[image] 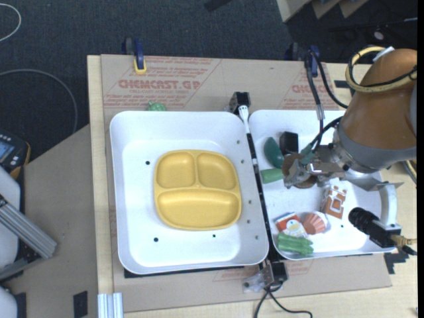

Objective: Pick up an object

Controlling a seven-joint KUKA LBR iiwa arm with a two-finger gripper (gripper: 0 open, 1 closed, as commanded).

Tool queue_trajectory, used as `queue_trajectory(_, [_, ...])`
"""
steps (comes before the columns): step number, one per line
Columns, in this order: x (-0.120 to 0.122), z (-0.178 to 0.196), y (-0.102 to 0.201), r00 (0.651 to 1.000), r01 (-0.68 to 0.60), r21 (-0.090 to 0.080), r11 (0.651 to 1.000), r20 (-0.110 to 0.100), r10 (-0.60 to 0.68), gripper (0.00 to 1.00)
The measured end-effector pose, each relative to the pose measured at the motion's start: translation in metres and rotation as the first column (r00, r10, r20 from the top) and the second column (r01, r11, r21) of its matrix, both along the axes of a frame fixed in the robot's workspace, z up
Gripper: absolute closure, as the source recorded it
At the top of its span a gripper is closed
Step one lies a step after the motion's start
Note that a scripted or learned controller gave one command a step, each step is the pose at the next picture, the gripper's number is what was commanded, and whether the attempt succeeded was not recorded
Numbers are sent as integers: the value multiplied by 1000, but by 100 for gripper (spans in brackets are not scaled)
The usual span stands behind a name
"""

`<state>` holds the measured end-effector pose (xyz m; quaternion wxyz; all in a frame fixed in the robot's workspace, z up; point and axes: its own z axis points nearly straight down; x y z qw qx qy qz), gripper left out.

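So the arm (381, 111) is reaching in from the right of the frame and its pincer (298, 171) is down low in the right bin (265, 121), about the middle of that bin's left half. Honestly can't tell if the pincer is apart or together from here, it's just a dark tangle of metal and cable.

Stuff to grab is all in that right bin: a dark green piece (273, 151) and a black block (289, 141) just up-left of the pincer, a lighter green piece (270, 175) right beside it on the left, and lower down a red-and-white packet (290, 225), an orange shell-looking thing (315, 222), a green toy (294, 244) and a patterned box (335, 201).

The left bin (132, 197) has a yellow divided plate (197, 189) in it.

My guess: nothing's lifted yet, it's at the reaching-down stage, so the grab and the lift are both left.
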<state>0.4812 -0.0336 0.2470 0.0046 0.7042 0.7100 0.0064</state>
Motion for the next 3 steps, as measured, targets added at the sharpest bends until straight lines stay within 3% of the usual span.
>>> queue_trajectory(1, [28, 36, 62, 1000, -1, 0, 1000, -8, 1, 100])
queue_trajectory(2, [7, 146, 117, 1000, 0, 3, 1000, -2, 0, 100])
queue_trajectory(3, [8, 150, 114, 1000, 6, -3, 1000, -12, -6, 100])
